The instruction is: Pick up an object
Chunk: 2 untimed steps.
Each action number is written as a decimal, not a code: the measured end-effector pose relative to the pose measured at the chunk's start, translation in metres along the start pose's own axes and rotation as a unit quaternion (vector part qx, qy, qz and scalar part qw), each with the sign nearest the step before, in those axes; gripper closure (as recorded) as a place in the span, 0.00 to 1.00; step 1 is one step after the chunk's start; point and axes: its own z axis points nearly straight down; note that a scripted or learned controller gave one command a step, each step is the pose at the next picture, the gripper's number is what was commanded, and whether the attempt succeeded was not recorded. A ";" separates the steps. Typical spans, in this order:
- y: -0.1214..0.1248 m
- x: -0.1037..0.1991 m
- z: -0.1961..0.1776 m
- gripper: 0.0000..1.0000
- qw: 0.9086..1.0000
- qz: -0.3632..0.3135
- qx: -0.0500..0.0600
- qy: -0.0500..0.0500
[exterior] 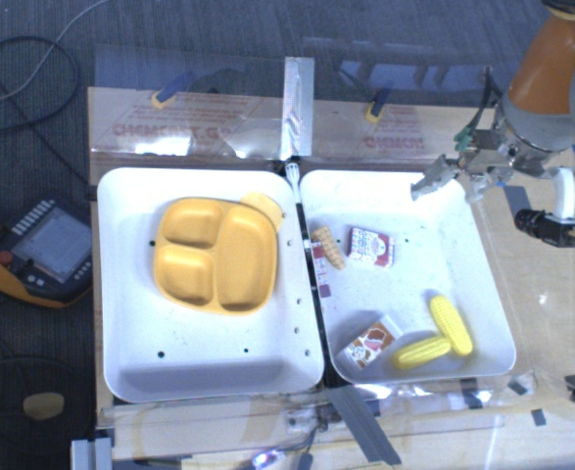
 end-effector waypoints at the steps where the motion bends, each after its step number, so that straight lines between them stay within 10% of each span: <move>1: 0.011 0.038 0.090 0.00 1.000 -0.013 0.001 -0.001; 2: 0.007 0.049 0.156 0.00 1.000 -0.012 -0.006 -0.001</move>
